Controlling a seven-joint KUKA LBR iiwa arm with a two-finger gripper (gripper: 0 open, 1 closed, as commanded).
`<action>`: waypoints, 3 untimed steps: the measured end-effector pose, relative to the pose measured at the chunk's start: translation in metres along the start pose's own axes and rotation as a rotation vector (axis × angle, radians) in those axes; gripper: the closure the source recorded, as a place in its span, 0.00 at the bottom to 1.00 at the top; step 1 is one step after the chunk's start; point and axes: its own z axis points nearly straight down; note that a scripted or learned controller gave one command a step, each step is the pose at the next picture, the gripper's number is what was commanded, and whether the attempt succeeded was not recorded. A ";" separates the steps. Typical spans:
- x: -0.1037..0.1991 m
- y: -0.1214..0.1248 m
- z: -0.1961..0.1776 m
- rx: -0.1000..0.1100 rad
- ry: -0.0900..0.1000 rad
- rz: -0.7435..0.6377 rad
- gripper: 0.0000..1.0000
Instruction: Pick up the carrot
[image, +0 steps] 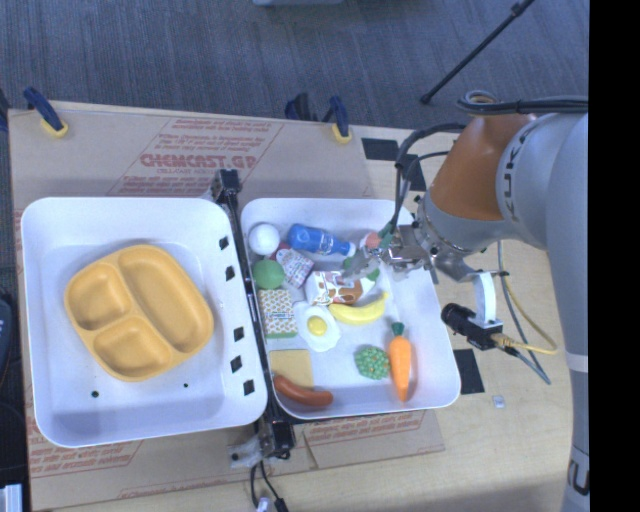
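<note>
1. Carrot (400, 366) lies in the right bin (440, 385) at its five o'clock corner, long axis twelve-to-six, beside the peas (371, 362).
2. Claw (366, 258) hovers at the carrot's eleven o'clock; whether spread or pressed together, I cannot tell.

Printed in red on the cardboard sheet (200, 150) under the bins, at 12 o'clock from the left bin (40, 300): "CHEMCAST GP" in large outlined letters, with smaller red lines above and below too fine to make out. More red print on the same cardboard at 6 o'clock from the right bin (440, 385), illegible. Dark letters down the grey arm (540, 180), partly legible as "KUKA".
</note>
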 end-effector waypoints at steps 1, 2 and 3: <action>-0.032 -0.065 0.032 0.000 0.001 0.016 0.00; -0.028 -0.062 0.086 -0.001 0.007 -0.127 0.00; -0.030 -0.062 0.076 0.001 0.004 -0.131 1.00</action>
